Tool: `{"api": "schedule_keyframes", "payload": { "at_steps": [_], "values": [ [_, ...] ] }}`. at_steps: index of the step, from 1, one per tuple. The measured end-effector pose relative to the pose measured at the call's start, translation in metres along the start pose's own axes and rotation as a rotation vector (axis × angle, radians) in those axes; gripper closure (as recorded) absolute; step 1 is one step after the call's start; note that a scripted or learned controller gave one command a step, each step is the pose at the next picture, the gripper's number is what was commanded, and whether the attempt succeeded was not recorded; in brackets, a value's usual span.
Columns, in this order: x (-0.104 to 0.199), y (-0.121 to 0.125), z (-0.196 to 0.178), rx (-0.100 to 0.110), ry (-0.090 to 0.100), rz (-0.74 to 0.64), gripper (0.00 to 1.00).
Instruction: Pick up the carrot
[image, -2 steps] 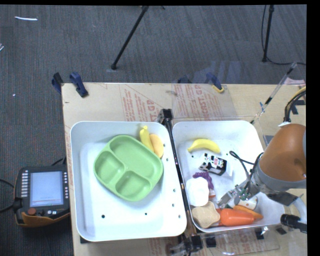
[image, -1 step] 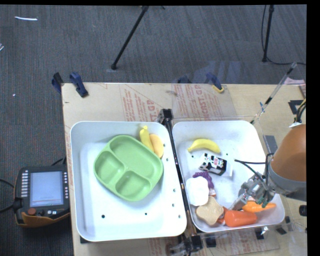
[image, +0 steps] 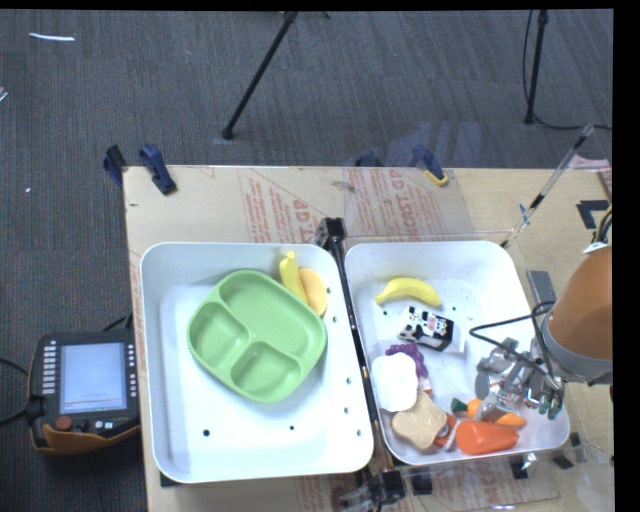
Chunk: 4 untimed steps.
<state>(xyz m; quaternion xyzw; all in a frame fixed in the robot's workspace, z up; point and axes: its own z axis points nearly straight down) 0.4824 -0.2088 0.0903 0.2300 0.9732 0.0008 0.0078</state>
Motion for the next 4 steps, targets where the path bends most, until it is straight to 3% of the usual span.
{"api": "schedule_keyframes", "payload": {
  "at_steps": [1, 2, 3, 4],
  "values": [
    [0.035, 0.075, -0.002, -0.003, -0.008, -0.172, 0.00],
    [0.027, 0.066, -0.004, -0.003, -0.020, -0.537, 0.00],
    [0.013, 0.025, 0.003, -0.005, 0.015, -0.862, 0.00],
    [0.006, 0.015, 0.003, -0.001, 0.016, -0.457, 0.00]
  ]
}}
